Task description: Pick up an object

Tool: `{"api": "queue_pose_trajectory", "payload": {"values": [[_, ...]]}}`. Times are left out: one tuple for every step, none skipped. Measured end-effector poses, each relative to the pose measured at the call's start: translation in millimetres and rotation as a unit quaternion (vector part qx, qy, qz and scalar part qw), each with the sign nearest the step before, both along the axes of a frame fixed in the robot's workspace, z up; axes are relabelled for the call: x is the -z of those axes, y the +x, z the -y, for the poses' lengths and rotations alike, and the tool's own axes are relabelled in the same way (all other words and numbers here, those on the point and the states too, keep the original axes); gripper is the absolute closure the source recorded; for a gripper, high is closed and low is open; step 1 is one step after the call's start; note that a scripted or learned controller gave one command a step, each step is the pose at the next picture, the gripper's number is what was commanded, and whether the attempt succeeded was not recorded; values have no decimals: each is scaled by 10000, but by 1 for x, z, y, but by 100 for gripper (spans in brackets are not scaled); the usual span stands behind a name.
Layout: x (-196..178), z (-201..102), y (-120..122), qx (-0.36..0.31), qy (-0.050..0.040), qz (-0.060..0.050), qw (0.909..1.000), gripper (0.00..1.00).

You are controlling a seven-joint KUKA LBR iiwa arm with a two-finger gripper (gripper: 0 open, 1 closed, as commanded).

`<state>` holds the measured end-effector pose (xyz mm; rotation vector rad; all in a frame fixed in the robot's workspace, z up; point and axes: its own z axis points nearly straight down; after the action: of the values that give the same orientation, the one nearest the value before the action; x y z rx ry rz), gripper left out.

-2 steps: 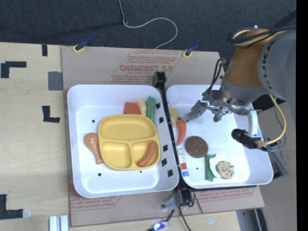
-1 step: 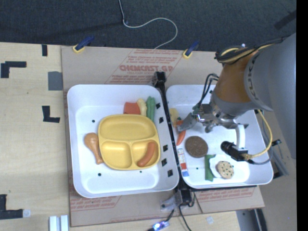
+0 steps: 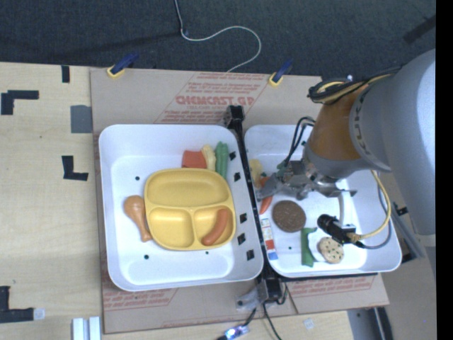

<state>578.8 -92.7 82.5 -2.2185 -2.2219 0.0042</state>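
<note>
Where tool (image 3: pixel 283 179) hangs over right bin (image 3: pixel 368 261), grip state unreadable; round brown patty (image 3: pixel 289 216) just below, glossy sausage (image 3: pixel 218 227) on yellow tray (image 3: pixel 188 207).

The arm's grey bulk (image 3: pixel 403 126) ran off the frame's right edge and hid the right bin's (image 3: pixel 368 264) upper right corner and the gripper's (image 3: pixel 290 179) fingers.

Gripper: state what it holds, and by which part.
Cannot be told: the gripper is low in the right bin, beside the brown disc.
</note>
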Motion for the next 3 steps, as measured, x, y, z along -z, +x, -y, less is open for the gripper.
{"api": "queue_pose_trajectory", "payload": {"values": [[-12, 0, 1, -1, -1, 9, 10000, 100], [-61, 9, 4, 7, -1, 29, 10000, 100], [-121, 7, 10, -2, 1, 30, 10000, 100]]}}
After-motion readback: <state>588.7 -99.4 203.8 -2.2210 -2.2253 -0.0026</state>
